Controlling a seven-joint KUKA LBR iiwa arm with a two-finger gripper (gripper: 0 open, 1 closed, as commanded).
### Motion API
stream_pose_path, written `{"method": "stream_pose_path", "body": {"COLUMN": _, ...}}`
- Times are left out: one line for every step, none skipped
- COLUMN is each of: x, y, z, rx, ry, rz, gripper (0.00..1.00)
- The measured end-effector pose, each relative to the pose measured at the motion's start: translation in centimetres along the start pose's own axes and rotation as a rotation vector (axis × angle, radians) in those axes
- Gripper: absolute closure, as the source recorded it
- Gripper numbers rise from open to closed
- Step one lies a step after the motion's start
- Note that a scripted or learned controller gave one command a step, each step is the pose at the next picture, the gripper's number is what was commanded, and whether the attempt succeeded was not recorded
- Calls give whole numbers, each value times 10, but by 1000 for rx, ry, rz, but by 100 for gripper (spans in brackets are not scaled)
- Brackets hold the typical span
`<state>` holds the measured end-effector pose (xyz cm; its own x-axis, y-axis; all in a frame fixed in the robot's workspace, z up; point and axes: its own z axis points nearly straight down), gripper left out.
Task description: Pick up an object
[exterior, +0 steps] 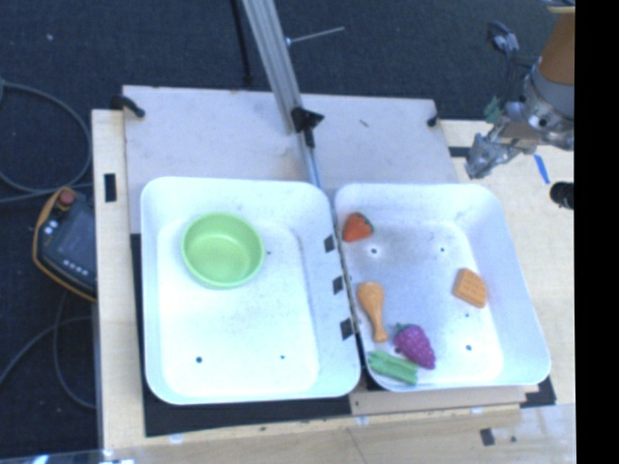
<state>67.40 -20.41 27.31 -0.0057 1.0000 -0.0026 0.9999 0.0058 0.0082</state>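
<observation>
Bench [242,124] w/ bins, gripper [481,159] raised off right bin [503,259]

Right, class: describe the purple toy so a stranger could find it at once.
Start at the right-hand white bin and go to its near edge, towards the left corner. The bunch of purple grapes lies there, between a tan drumstick and a green pod. It is the only purple, bumpy thing in the bin.

Dark, speckled floor [116,27] all round a pale wooden bench [242,443]; black cables [39,133] looping across at left; an orange-edged handheld pendant [66,245] just beside the bench's left edge; a slanted aluminium rail [271,51] rising behind; bright, even light.
</observation>
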Motion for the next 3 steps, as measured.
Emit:
{"method": "stream_pose_path", "body": {"x": 49, "y": -21, "z": -6, "rx": 6, "ry": 2, "rz": 0, "gripper": 100}}
{"method": "stream_pose_path", "body": {"x": 92, "y": -33, "z": 7, "rx": 9, "ry": 3, "rz": 0, "gripper": 100}}
{"method": "stream_pose_path", "body": {"x": 139, "y": -52, "z": 1, "rx": 8, "ry": 4, "rz": -1, "gripper": 100}}
